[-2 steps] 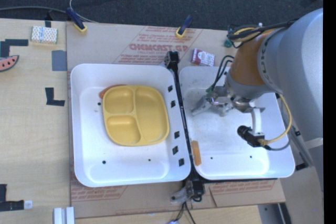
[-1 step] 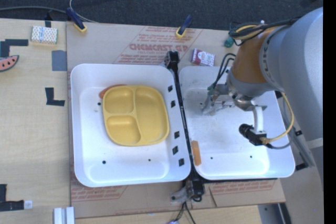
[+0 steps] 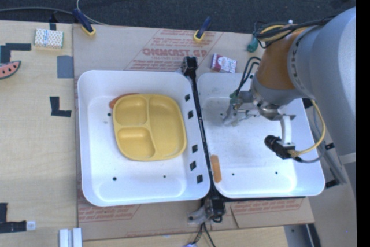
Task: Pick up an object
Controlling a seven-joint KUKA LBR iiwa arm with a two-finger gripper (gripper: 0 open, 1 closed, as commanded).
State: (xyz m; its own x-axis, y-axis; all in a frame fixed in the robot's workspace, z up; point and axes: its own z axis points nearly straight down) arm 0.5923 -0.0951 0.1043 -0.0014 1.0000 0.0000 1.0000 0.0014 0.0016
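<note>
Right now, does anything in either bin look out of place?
Yes. A small orange piece lies against the right bin's left wall, at the divider. In the left bin, something reddish pokes out from under the yellow divided plate.

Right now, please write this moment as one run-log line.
hand: over right bin, nothing seen held | yellow tray: left bin | orange piece: right bin
</note>
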